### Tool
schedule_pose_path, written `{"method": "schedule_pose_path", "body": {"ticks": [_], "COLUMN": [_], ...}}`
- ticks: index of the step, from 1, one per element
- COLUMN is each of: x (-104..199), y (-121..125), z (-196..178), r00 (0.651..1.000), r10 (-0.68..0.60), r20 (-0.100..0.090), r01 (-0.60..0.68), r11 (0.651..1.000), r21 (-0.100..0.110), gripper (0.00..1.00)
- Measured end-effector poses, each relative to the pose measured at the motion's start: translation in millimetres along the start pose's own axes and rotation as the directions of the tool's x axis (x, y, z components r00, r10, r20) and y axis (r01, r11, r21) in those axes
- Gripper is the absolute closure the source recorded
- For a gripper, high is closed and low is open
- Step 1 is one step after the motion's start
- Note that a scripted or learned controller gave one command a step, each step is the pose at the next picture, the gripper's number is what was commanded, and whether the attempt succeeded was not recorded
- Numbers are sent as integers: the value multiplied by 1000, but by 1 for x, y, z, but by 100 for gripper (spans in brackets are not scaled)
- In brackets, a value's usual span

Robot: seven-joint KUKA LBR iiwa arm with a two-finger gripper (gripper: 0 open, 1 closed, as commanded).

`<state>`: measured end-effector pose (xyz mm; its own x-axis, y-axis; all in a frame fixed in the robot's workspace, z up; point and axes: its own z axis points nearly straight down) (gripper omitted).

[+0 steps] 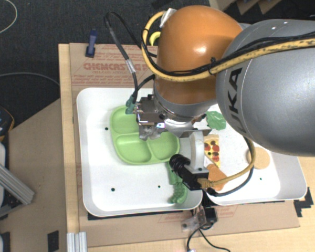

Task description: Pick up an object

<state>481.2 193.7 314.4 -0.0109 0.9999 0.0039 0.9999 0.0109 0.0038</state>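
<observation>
A light green divided plate (130, 140) lies in the middle of the left bin (89, 156). My gripper (149, 126) comes down over the plate's right half, and the orange and grey wrist above hides most of it. A dark green toy figure (177, 192) rests near the left bin's front right corner. In the right bin (283, 189) a pizza slice toy (213, 151) lies close to the wrist, with a small green piece (217, 119) just behind it.
A tan round disc (260, 159) sits in the right bin, partly under the grey arm. Cardboard with red print (110, 64) lies under both bins. A small blue item (91, 43) lies at the cardboard's far left corner.
</observation>
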Motion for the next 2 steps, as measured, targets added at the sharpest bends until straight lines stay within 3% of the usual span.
{"method": "schedule_pose_path", "body": {"ticks": [1, 2], "x": [-49, -101], "y": [22, 52], "z": [-23, -12], "r00": [1000, 1000], "r10": [15, 17], "r20": [4, 6], "r01": [-15, -18], "r11": [1000, 1000], "r21": [-1, 1], "gripper": [100, 100]}}
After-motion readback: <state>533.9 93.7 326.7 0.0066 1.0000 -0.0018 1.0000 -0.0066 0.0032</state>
